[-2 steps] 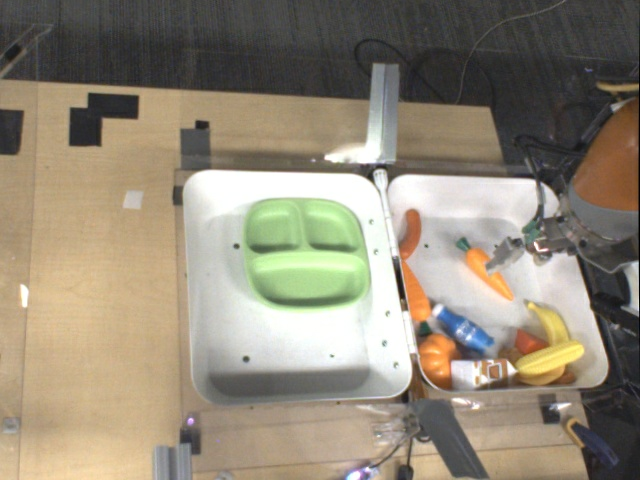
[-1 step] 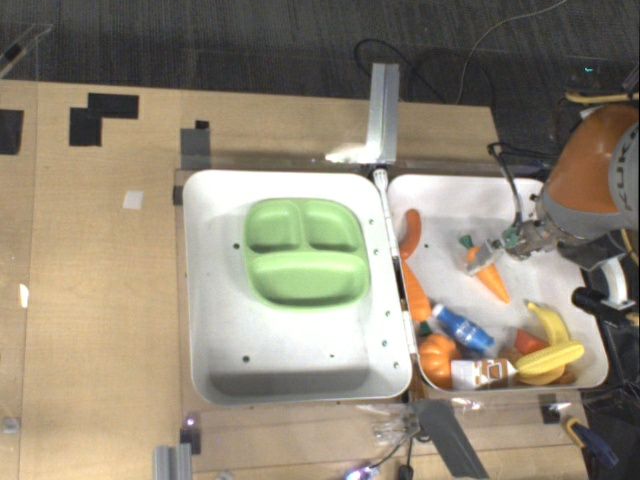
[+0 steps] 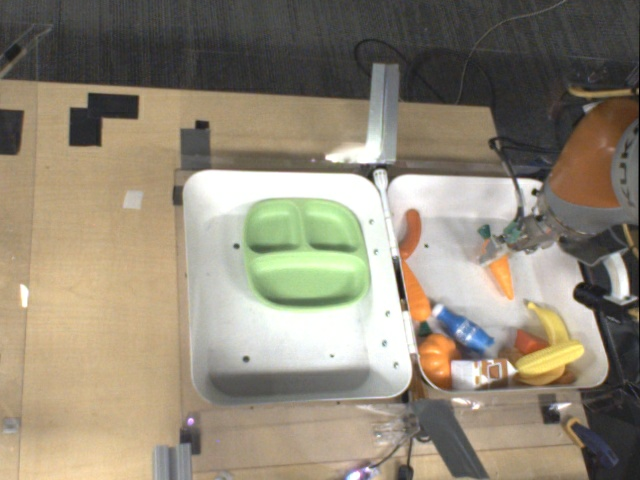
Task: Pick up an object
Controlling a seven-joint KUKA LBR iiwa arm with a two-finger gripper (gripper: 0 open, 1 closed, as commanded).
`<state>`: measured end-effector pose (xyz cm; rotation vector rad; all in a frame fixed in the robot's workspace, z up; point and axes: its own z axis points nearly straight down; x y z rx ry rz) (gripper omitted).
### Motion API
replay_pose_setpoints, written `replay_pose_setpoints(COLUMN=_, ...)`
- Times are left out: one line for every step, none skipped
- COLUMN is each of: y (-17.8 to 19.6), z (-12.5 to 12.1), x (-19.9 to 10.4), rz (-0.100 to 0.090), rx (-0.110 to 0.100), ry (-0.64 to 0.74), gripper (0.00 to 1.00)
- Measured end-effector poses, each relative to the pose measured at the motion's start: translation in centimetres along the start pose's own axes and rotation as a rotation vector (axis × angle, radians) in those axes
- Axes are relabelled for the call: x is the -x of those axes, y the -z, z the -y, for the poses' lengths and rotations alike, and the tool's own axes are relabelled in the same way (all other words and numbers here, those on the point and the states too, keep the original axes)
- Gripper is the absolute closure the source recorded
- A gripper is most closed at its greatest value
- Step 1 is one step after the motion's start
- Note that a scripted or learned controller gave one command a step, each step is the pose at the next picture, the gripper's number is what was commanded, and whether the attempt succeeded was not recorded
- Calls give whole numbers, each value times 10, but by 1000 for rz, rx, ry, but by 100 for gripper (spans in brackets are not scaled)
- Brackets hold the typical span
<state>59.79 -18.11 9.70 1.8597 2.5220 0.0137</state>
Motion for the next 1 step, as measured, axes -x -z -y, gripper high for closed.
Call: replay_pose_setpoints(y=125, z=25, x=-91, rz=2, rx=-5, ry=-133, gripper=100)
